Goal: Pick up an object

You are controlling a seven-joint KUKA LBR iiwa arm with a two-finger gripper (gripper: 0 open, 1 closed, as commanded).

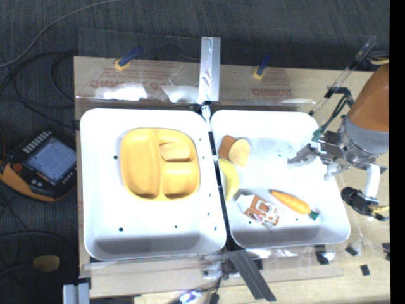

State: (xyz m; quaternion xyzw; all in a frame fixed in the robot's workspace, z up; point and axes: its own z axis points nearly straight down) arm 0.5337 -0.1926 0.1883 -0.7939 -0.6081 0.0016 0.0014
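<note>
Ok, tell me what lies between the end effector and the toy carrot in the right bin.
Camera view: bare white bin floor. The end effector sits up and right of the toy carrot, nothing between.

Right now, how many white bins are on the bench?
2: the left bin holds a yellow tray; the right bin, beside it, holds a carrot and other small items.
</note>
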